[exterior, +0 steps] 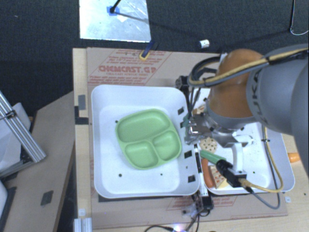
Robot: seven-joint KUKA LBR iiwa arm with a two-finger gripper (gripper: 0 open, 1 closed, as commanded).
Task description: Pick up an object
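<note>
A grey robot arm's gripper [200, 132], its opening hidden from view, hangs over crowded small objects [212, 166] at the right bin's [282, 170] left edge, where clutter could spoil a grasp.

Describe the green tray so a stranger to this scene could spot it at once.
Find the two white bins on the bench and take the left bin. Lying flat at its middle is the green tray, pale green with three compartments. Nothing else lies in that bin, and the small cluttered items lie in the right bin under the arm.
</note>
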